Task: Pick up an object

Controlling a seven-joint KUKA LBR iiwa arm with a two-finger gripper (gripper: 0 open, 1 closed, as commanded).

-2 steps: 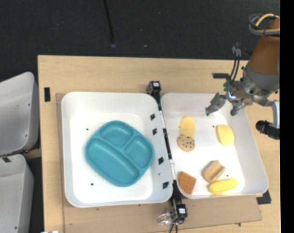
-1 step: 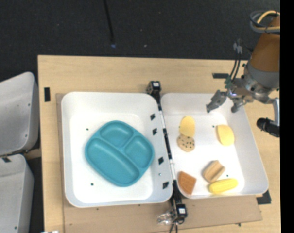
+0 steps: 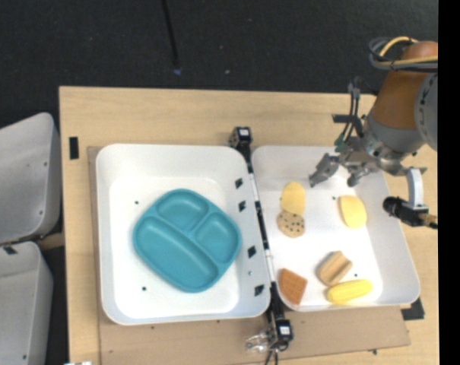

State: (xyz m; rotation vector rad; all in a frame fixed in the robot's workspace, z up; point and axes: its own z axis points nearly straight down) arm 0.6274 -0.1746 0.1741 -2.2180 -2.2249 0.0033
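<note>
We see the gripper [image 3: 340, 170] with its two fingers spread apart and nothing between them, hanging over the far edge of the right bin [image 3: 382, 284]. One fingertip [image 3: 318, 176] points toward the bin's far-left corner, the other sits closer to the wrist. Behind them the grey arm [image 3: 401, 105] rises past the bin's far-right corner.

Apart from the fingers, toward the bin's middle, a pale yellow piece [image 3: 293, 197] touches a speckled cookie [image 3: 291, 223] just nearer us. By the right edge lies a yellow lemon-like piece [image 3: 353, 211]. Along the near edge we find an orange wedge [image 3: 292, 285] in the near-left corner, a tan block [image 3: 334, 267] and a yellow banana-like piece [image 3: 348, 290].

The left bin [image 3: 115, 295] holds a teal divided plate [image 3: 186, 239] at its middle.
</note>
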